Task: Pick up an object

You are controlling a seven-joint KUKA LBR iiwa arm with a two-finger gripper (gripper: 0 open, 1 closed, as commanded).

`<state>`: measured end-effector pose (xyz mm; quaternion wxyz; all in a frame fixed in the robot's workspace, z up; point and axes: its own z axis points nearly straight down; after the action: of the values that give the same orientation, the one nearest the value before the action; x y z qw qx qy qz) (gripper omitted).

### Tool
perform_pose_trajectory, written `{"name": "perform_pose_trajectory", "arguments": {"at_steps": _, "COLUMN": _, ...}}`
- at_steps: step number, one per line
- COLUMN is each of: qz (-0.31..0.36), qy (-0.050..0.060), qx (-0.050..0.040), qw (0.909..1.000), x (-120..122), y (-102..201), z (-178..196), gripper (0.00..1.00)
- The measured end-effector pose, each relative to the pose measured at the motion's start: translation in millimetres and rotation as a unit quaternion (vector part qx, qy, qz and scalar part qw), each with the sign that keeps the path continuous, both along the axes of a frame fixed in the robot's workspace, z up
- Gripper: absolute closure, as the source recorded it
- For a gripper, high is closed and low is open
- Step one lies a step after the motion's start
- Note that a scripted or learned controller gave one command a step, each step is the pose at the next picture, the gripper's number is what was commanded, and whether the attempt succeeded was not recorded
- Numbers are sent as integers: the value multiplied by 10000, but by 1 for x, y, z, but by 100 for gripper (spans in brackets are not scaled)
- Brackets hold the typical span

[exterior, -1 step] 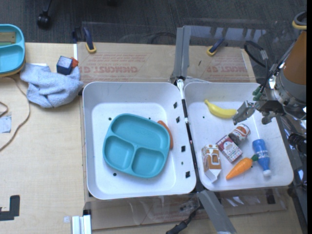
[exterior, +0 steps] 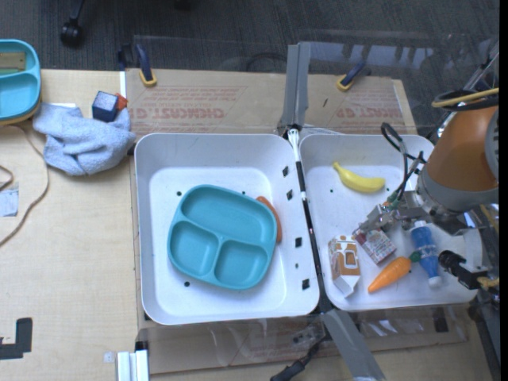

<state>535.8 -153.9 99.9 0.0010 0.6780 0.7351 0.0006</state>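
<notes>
In the right bin (exterior: 317,213), the tool (exterior: 386,215) sits low among the clutter; its opening cannot be told. A small packet (exterior: 378,244) lies just below-left of it, nearly touching. The carrot (exterior: 390,275) lies farther below, long axis slanting up-right; the banana (exterior: 359,179) lies above-left.

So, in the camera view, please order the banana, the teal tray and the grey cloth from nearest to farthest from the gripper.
From the gripper:
1. Banana, same right bin, just above-left.
2. Teal tray, left bin.
3. Grey cloth, on the bench, far left.
</notes>
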Motion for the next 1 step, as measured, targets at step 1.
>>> {"name": "perform_pose_trajectory", "arguments": {"at_steps": 1, "qz": -7, "qy": 10, "qx": 17, "qw": 10000, "x": 1, "y": 1, "z": 6, "gripper": 100}}
